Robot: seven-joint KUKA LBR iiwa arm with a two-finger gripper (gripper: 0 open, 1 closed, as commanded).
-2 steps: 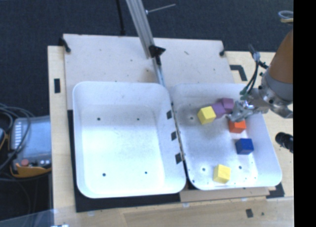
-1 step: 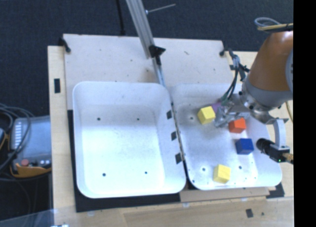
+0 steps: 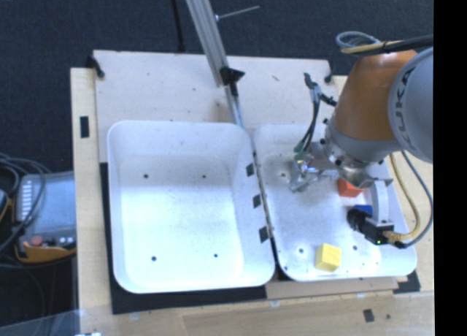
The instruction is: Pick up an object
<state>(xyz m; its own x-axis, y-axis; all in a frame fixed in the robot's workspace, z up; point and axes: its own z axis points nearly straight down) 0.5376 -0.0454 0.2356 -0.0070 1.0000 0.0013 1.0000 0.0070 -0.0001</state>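
The arm (image 3: 379,108) reaches in from the right and hangs over the right bin (image 3: 288,228), its orange band and grey wrist covering much of that bin's far half. The gripper (image 3: 301,174) points down and to the left, low over the bin's white floor in its upper left part, close to the side next to the left bin (image 3: 182,203); whether it touches the floor cannot be told. At this slant the gripper is a small metallic blur, so whether it is open or closed cannot be told, nor whether it has hold of anything. A yellow block (image 3: 327,256) lies on the floor of the right bin near the front rim, well apart from the gripper and in plain sight. An orange thing (image 3: 350,188) lies further back in the same bin, just right of the gripper and partly hidden under the wrist, so its shape is unclear. Thin green and black cables (image 3: 314,119) run from near the bench's far edge down toward the gripper. The left bin shows four small dark spots on its floor. Three black clips (image 3: 257,201) sit along the seam between the bins. Both bins rest on a pale bench (image 3: 146,86), and a slanted aluminium post (image 3: 204,28) rises from the bench behind them. Left of the bench, over the dark floor (image 3: 73,6), is a grey device (image 3: 47,207) with an orange near edge
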